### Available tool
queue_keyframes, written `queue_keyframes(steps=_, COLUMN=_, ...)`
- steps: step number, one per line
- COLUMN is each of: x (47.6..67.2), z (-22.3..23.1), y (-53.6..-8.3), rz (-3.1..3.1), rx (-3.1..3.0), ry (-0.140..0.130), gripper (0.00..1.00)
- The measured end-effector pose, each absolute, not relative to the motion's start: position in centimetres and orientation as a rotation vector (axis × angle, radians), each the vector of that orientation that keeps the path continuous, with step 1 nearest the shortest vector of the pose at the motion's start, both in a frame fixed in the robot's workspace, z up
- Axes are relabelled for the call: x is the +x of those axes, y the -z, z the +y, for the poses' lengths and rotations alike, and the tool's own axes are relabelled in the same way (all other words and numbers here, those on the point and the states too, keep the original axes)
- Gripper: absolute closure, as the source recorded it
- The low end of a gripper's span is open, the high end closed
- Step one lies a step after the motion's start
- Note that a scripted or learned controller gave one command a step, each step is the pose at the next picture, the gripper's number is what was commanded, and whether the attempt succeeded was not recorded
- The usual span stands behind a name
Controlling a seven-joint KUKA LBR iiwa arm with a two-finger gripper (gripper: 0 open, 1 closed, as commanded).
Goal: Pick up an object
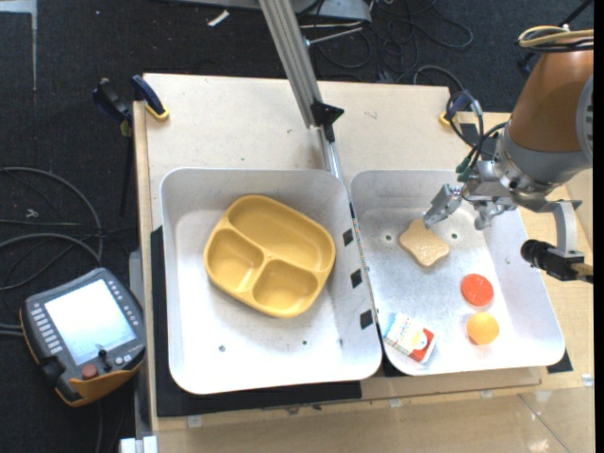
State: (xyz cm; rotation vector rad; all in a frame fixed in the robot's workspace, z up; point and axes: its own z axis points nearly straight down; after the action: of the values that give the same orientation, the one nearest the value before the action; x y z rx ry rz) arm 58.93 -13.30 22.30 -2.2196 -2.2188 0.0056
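A pale wooden worktop (236,121) carries two shallow white bins side by side. The left bin (179,253) holds a yellow divided plate (269,255) with three compartments, lying flat near the bin's centre and slightly toward its far edge.

The right bin (528,300) holds four small things. A tan toast-shaped piece (424,244) lies in the bin's middle, toward its far edge. An orange-red round piece (477,290) sits nearer the right edge, and a yellow-orange ball (482,328) lies just beside it toward the near edge, the two close but apart. A small white carton with red and blue print (410,337) rests at the bin's near-left corner, against the rim.

The arm reaches in over the right bin's far-right corner, its orange band above the grey wrist. The jaws (464,208) hang just beyond the toast-shaped piece, toward the far edge. Two grey fingers (440,206) spread apart with a clear gap between them, and nothing sits in that gap. The nearer fingertip is close to the toast piece's far-right edge; whether it touches cannot be told.

A slanted metal pole (294,55) crosses above the worktop's far edge, and a handheld control pendant (83,333) lies on the dark floor off the worktop's left edge.
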Motion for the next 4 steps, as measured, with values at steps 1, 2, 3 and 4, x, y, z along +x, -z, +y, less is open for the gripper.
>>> queue_keyframes(steps=1, x=59.1, z=-13.4, y=-15.9, rz=-2.217, rx=-2.218, ry=-0.006, gripper=0.00)
queue_keyframes(steps=2, x=58.9, z=-13.3, y=-11.5, rz=-2.219, rx=-2.219, ry=-0.005, gripper=0.00)
queue_keyframes(steps=3, x=59.0, z=-13.3, y=-12.9, rz=-2.223, rx=-2.222, ry=0.000, gripper=1.00)
queue_keyframes(steps=4, x=59.3, z=-12.4, y=-18.7, rz=-2.229, rx=-2.222, ry=0.006, gripper=1.00)
